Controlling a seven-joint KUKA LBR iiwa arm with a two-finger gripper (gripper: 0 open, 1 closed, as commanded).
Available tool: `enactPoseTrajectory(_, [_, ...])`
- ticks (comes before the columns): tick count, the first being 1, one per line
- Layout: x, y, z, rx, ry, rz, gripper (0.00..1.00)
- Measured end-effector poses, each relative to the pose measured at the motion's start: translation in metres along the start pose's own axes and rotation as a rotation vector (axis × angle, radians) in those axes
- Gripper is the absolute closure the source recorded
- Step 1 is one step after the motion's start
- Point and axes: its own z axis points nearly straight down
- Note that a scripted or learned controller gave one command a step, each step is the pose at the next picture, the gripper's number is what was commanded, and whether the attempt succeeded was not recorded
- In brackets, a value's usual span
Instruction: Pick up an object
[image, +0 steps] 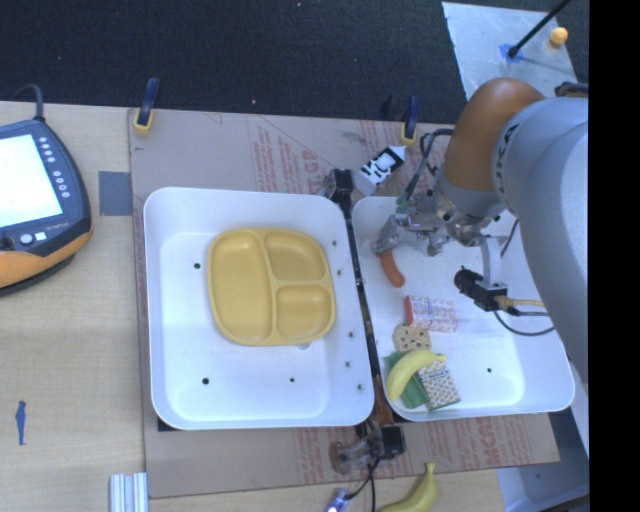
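My gripper (392, 238) is low over the far left corner of the right bin (530, 385), reaching in from the right. Just below its tip lies a small orange-red carrot-like piece (391, 268); whether it touches the tip I cannot tell. Further toward the front lie a pink patterned packet (432, 313), a tan cookie-shaped piece (409, 337), a yellow banana (410, 368) and a small green-and-white packet (437, 386).
The left bin (180, 390) holds a yellow divided plate (270, 285). A tablet-like pendant (35, 200) rests at the bench's far left. Another banana (415, 493) lies outside the bins at the front edge. Blue clamps (147, 103) hold the cardboard.
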Motion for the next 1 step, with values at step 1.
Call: enactPoseTrajectory(1, [-0.0001, 0.0008, -0.0115, -0.001, 0.000, -0.003, 1.00])
